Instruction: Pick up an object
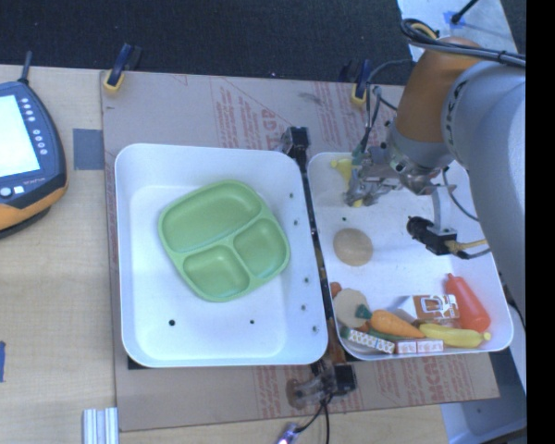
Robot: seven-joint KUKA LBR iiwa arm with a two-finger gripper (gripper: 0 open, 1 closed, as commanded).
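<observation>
Wood worktop [37, 276] with a cardboard sheet [213, 109] on it, two white bins side by side. Nearest edge of the right bin [398, 271] is a packed pile: carrot [393, 322], small carton [427, 305], red bottle [470, 305] and yellow piece [455, 338], all touching or overlapping. That looks like a bad grasp zone, so I'd skip it. Left bin [148, 331] holds just a green divided plate [224, 239], flat and wide, probably too broad for this tool. Further back in the right bin, a tan round piece [353, 246] sits alone on bare floor, well apart from the pile and close to the divider wall. Best candidate, in my view. Beyond it the tool [359, 195] is low over the bin's far-left corner; I can't tell if it's released or clenched, and nothing is visibly held. A small yellow item [340, 166] lies just beside it, tight to the corner walls. Likely the current target, but the walls leave little room to straddle it. To do this well: come straight down and centred, align the closing axis parallel to the divider so neither side hits the wall, and lift vertically before traversing. If the corner pick misses, retarget the tan piece.
</observation>
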